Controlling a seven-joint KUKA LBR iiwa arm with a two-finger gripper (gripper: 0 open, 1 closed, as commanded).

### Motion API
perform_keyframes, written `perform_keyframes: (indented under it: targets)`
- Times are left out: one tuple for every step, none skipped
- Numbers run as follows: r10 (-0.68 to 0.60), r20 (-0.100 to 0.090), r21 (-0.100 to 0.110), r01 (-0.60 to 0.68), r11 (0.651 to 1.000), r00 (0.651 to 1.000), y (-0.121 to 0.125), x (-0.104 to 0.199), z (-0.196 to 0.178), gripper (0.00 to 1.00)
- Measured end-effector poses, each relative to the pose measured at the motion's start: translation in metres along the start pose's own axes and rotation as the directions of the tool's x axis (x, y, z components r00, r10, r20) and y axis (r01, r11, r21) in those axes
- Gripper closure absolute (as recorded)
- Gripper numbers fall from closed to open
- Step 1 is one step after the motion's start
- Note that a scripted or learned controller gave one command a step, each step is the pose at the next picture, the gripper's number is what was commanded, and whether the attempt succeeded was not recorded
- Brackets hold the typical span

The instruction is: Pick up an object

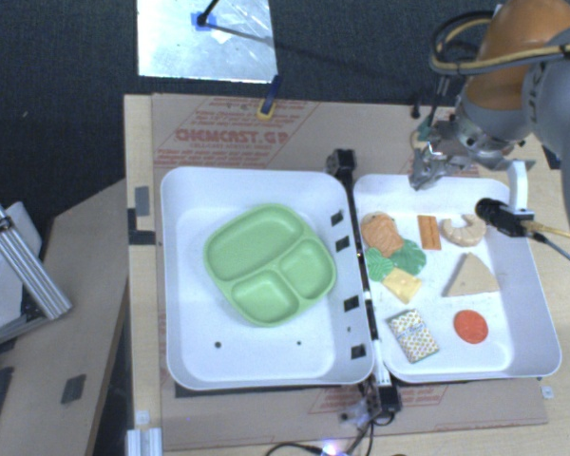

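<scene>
White plastic forms both bins: the left bin holds a green tray with three compartments, lying tilted, and the right bin holds the small objects. Near the divider lie an orange-brown lump touching a green leafy piece, with a yellow block just below them; where one ends and the next begins is hard to make out. An orange stick stands beside a pale curved piece. Lower down sit a tan wedge, a red disc and a patterned packet. The gripper hangs over the far edge of the right bin, above the objects and apart from them; its tip is small and dark against the rim, so I cannot tell how far it is open, and nothing shows in its grasp. The arm is cut off at the right edge. A black part juts over the bin near the curved piece.
</scene>
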State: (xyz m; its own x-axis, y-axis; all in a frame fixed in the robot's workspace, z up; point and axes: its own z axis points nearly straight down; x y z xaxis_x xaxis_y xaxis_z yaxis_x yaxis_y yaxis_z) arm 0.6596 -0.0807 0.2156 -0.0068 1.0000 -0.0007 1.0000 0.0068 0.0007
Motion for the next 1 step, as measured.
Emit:
perform_keyframes:
  targets:
    - [0.000, 0.000, -0.002, 0.000, 1.000, 1.000, -0.0038, 0.0011, -0.0116, 1.00]
